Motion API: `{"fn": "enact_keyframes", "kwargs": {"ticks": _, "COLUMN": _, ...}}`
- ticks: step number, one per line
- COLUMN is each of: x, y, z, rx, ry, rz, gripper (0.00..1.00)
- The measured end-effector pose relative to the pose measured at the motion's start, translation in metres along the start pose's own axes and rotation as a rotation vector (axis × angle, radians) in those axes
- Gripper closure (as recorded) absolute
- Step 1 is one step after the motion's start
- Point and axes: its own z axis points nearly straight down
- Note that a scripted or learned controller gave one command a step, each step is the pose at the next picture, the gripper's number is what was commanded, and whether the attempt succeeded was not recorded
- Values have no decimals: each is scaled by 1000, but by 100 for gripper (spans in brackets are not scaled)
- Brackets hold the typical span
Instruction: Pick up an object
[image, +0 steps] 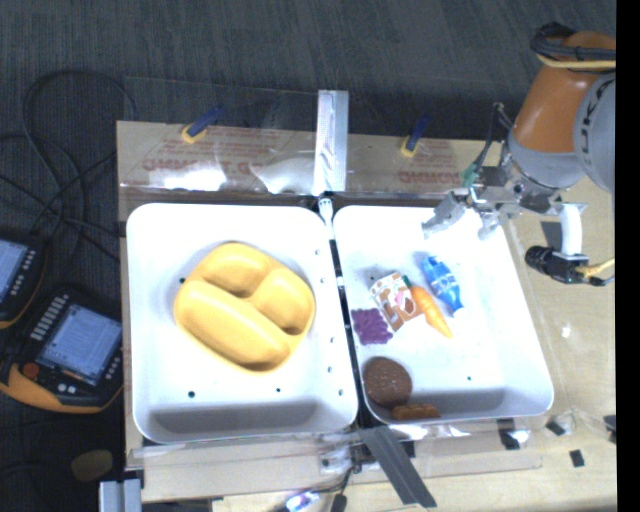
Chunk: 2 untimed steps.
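While the gripper (462, 215) hovers spread apart, the carrot (431, 309) lies diagonally, tip toward lower right.

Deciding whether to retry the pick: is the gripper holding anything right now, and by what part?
Nothing is held. The gripper hangs open over the right bin's far edge, fingers bare, apart from the toys.

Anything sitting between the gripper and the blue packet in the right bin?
No. In the camera view, only bare white bin floor separates the gripper, near the bin's far edge, from the blue packet.
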Motion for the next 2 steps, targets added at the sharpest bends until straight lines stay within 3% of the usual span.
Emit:
{"fn": "enact_keyframes", "kwargs": {"ticks": 1, "x": 13, "y": -27, "z": 131, "rx": -10, "ry": -3, "rz": 3, "gripper": 0}}
{"fn": "enact_keyframes", "kwargs": {"ticks": 2, "x": -12, "y": -54, "z": 65, "rx": -1, "ry": -2, "rz": -237, "gripper": 0}}
